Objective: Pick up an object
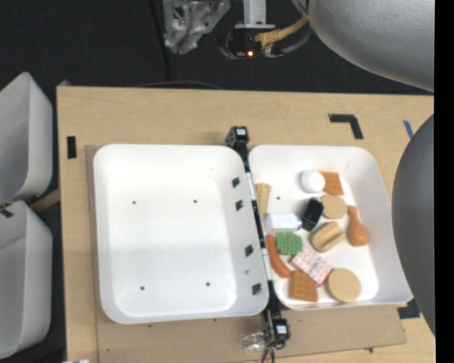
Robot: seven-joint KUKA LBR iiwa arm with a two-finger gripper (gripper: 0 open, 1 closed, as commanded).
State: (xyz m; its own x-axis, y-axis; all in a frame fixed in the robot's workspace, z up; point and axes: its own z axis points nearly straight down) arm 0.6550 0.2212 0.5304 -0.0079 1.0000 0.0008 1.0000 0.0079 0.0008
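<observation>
Pincer point(188, 27) is parked way up over the dark area past the far edge of the bench point(159, 112), hanging off the grey arm point(378, 21), well clear of both bins. It's a blurry metallic tangle from here, so I honestly can't tell how wide it's set, and I don't see anything in it.

All the pickable stuff sits in the right shallow white plastic bin point(378, 180), next to the left shallow white plastic bin point(106, 203). It looks like toy food, packed pretty tight.

If it were me, I'd go for something with free space around it:
- the tan round flat biscuit point(343, 284) near the front corner has room on its outer side, and flat faces should sit nicely between the pads
- the small white ball point(312, 180) at the back is fairly open too, but it's smooth and round, so it'll probably squirt out unless hit dead centre
- the orange drumstick-shaped piece point(356, 230) is long and thin; closing across the narrow neck seems sensible

I'd skip the middle. The glossy black block point(311, 213), the tan bun-shaped roll point(327, 237) and the green textured square point(289, 243) are touching or nearly touching, so a descent there likely lands on an edge. The red sausage point(278, 260) hugs the bin wall, awkward as well.
</observation>
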